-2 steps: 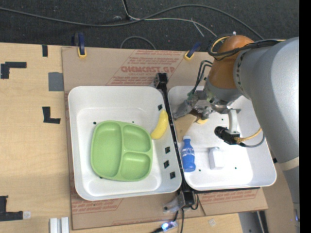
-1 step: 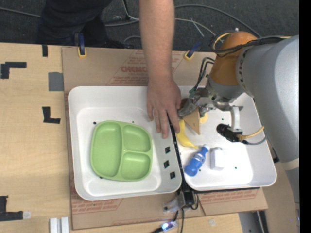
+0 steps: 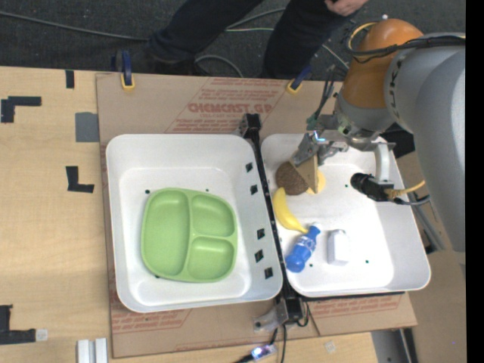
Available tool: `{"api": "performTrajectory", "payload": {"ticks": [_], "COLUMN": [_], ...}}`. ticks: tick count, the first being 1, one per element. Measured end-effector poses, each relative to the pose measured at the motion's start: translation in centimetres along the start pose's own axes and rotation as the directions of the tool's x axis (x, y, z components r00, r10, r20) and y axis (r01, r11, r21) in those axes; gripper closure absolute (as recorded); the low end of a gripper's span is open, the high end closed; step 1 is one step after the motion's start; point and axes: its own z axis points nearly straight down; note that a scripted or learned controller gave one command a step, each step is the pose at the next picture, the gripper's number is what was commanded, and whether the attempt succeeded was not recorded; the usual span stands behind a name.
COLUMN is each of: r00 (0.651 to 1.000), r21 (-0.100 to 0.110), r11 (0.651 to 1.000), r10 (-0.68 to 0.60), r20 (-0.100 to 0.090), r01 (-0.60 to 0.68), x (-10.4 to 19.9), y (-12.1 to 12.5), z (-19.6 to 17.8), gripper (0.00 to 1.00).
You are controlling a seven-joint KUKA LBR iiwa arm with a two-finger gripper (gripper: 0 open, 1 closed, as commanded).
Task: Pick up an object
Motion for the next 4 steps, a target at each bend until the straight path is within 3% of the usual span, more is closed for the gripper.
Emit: {"api": "performTrajectory", "payload": {"ticks": [1,3,4], "r00": [1.0,1.0,1.0], "r21": [0.003,0.007,0.006], "r11": [1.0,1.0,1.0], "r10": [0.0,-0.004,-0.003], "r20": [-0.001,-0.001,0.0], "r01": [0.0,0.004,0.003], "x": [0.1,11.5,16.9], "y": [0.1,-0.5,0.3], "z": [-3.9,-5.3,-4.5], "gripper": [1.0,1.0,1.0]}}
